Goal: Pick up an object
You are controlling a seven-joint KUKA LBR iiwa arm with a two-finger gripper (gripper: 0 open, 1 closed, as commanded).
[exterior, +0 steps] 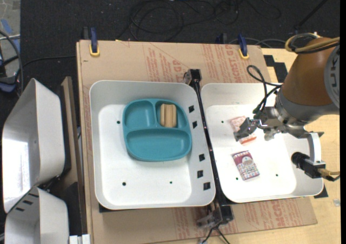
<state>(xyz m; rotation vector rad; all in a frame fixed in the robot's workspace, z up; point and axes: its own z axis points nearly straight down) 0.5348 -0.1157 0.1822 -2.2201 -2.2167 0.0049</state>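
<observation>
Arm [316,83] cut off at right edge.

The arm [311,83] is showing a large rounded orange band above the wrist, and under it a grey rounded section is sitting. Black cables [263,94] are running in loops along the arm toward the wrist. The gripper [244,129] is looking dark grey and metallic, with small angular parts. On the grey link near the edge, part of a dark marking is showing.
</observation>
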